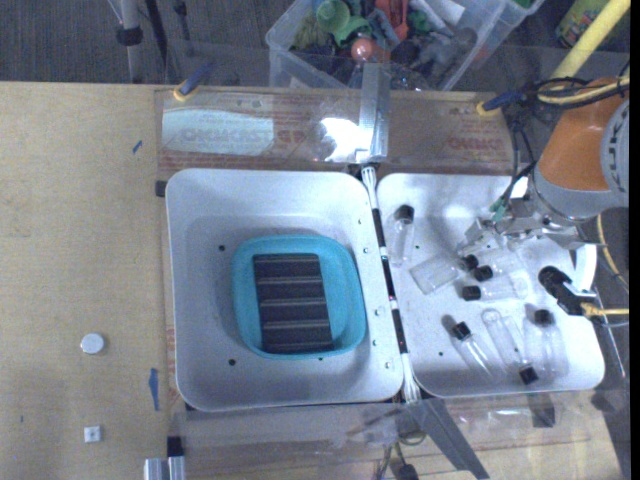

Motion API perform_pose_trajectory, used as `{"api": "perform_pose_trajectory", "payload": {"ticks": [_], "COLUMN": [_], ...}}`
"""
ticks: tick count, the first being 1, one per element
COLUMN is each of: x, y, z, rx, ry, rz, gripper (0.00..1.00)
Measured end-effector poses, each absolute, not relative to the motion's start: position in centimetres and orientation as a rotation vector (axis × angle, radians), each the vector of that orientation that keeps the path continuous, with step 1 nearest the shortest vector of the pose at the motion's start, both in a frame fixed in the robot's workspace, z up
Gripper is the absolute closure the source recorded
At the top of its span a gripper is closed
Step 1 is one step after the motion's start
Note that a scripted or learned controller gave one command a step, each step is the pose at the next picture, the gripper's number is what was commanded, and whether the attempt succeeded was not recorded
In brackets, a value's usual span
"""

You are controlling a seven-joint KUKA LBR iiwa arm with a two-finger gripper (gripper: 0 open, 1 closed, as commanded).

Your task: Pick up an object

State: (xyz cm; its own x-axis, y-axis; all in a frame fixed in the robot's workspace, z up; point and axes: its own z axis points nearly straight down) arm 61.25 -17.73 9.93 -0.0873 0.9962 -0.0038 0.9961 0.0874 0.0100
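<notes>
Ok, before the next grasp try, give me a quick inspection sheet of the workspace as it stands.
Surface: tan bench bearing two white bins, left bin and right bin.
Job's things: clear vials with black caps scattered in the right bin; a teal tray with a dark ribbed insert in the left bin.
Clutter: small white disc on the bench.
Grippers: gripper low over the right bin's upper part; nothing seen held.
Cables: dark cables and a yellow one by the arm.
Surroundings: clear tub of coloured toys behind the bench.
</notes>
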Motion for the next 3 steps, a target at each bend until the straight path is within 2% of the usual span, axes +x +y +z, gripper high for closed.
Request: {"api": "perform_pose_trajectory", "payload": {"ticks": [1, 2, 3], "x": [61.3, 61.3, 59.3], "y": [-17.8, -17.8, -15.9], "z": [11.0, 11.0, 8.8], "rx": [2.115, 2.115, 2.115], "ry": [2.305, 2.305, 2.315], "rz": [0.01, 0.01, 0.004], "gripper": [1.0, 0.0, 0.0]}}
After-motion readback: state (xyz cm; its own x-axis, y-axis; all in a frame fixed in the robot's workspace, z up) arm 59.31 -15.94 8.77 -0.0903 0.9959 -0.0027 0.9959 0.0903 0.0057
